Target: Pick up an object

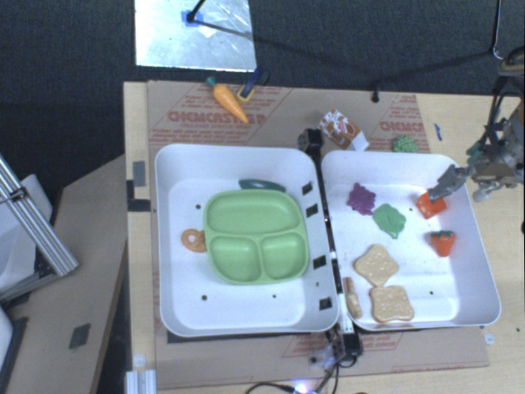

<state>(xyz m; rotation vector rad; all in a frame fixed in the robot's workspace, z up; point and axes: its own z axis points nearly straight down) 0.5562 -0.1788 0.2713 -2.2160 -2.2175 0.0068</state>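
My gripper (445,185) reaches in from the right over the right bin (484,290), near its far right side. Its tip is right at a small red-orange toy piece (429,207) on the bin floor, and I cannot tell whether it has hold of it. Close below lies a red toy fruit with a green top (443,242). Further left in the same bin are a purple grape bunch (360,197), a green leafy piece (389,219), two tan toast slices (376,264) (391,304) and a thin tan stick (353,298).
The left bin (176,302) holds a green divided plate (253,236), an orange ring (194,240) and a dark green item (262,185) behind the plate. Beyond the bins lie a carrot (230,103), a wrapped snack (340,128) and a green floret (404,144).
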